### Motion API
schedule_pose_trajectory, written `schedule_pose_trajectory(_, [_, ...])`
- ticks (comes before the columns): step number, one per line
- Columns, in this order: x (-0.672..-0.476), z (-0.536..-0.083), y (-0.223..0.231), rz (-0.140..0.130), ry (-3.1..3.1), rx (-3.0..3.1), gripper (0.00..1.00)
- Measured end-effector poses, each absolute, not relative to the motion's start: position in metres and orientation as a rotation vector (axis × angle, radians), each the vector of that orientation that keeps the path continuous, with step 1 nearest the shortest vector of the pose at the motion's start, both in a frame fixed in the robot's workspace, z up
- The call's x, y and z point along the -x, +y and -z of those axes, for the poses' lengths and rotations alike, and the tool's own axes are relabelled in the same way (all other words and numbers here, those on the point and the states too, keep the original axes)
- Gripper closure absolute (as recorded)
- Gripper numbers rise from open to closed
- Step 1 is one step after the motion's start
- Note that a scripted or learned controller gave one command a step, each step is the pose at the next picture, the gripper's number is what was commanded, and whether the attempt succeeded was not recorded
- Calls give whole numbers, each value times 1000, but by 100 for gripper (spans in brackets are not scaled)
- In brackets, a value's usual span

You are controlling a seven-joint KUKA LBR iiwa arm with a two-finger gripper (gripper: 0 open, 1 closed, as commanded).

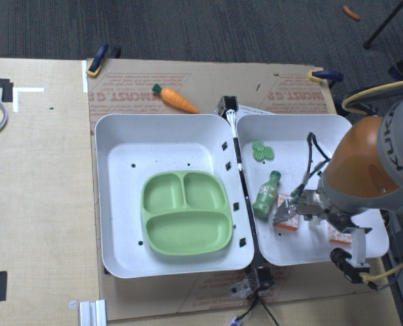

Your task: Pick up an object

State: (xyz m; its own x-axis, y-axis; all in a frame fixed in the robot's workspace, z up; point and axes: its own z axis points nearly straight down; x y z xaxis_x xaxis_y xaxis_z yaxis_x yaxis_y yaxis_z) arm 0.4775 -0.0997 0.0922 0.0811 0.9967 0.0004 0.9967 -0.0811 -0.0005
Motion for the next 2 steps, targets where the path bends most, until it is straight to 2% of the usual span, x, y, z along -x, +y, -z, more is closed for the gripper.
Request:
schedule_pose_trajectory(1, [-478, -102, -100, 1, -2126, 2313, 100])
schedule_pose_trajectory(2, [-504, -192, -40, 1, -2442, 1979, 100])
